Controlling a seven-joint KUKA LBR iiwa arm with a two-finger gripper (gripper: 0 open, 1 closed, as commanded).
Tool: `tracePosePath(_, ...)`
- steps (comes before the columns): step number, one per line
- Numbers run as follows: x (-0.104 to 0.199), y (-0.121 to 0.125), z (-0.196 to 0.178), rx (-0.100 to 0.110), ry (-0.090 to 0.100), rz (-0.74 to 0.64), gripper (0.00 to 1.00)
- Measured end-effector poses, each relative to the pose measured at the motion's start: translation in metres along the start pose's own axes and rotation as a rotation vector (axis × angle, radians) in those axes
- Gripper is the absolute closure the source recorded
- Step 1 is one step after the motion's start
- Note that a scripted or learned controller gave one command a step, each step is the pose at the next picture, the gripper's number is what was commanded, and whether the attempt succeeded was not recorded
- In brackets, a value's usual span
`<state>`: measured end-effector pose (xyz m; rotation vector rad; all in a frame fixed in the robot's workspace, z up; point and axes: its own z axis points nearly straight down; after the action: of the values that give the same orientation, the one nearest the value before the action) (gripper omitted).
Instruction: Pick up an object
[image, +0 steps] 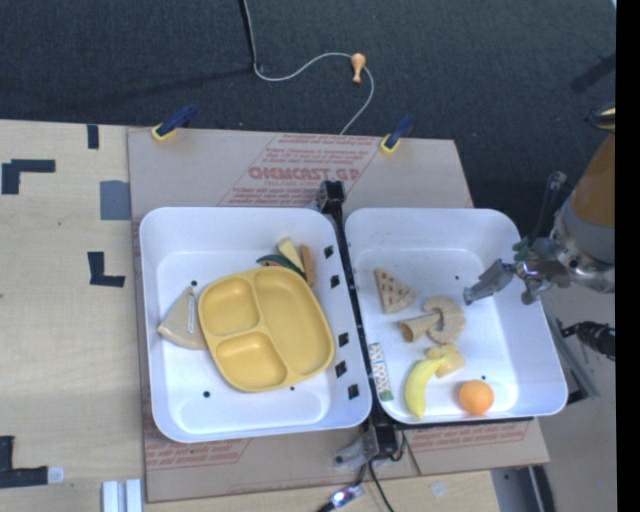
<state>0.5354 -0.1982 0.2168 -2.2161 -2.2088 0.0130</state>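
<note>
Lying mid-bin in the right bin (520, 395), the mushroom (436, 319) sits left of the fingers (483, 284), apart from them; banana (420, 386) and orange (476, 397) near the front edge. The fingers' spread cannot be told; nothing visibly held.

Bench (60, 330) bears cardboard (290, 170), apparently under both bins (160, 300).
</note>
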Motion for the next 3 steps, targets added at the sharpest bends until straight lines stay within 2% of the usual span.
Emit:
tracePosePath(1,0.001,0.003,-0.008,-0.013,-0.003,-0.004,0.00)
tracePosePath(3,-0.008,0.006,0.085,-0.009,-0.003,-0.005,0.00)
